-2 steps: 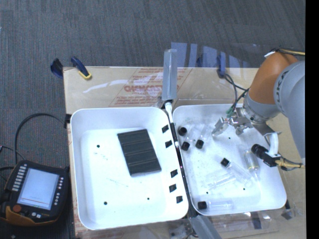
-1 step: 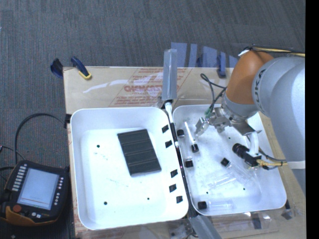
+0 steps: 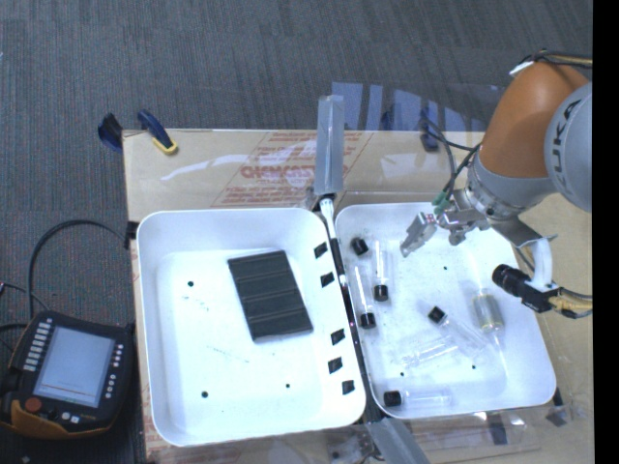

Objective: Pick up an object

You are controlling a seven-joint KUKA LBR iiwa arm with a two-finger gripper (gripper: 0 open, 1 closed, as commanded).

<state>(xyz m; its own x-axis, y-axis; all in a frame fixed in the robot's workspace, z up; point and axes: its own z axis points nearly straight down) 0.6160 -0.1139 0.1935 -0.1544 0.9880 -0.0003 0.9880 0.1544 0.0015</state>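
My gripper (image 3: 418,236) hangs over the far left part of the right bin (image 3: 538,358), above bare white floor, with nothing visibly in it. Just left of it lies a small black cap (image 3: 360,246). Below it are two clear vials with black caps (image 3: 380,278) (image 3: 365,304). A loose black cap (image 3: 436,314) and a clear vial with yellowish contents (image 3: 487,314) lie nearer the bin's middle and right. Another clear tube (image 3: 419,395) rests along the near wall. The left bin (image 3: 155,356) holds a dark grey ribbed slab (image 3: 270,295).
A row of black clips (image 3: 336,336) lines the divide between the bins. A clear upright post (image 3: 329,153) stands behind that divide. The teach pendant (image 3: 70,370) lies off the bench at lower left. Blue-yellow clamps (image 3: 155,131) grip the bench's far left corner.
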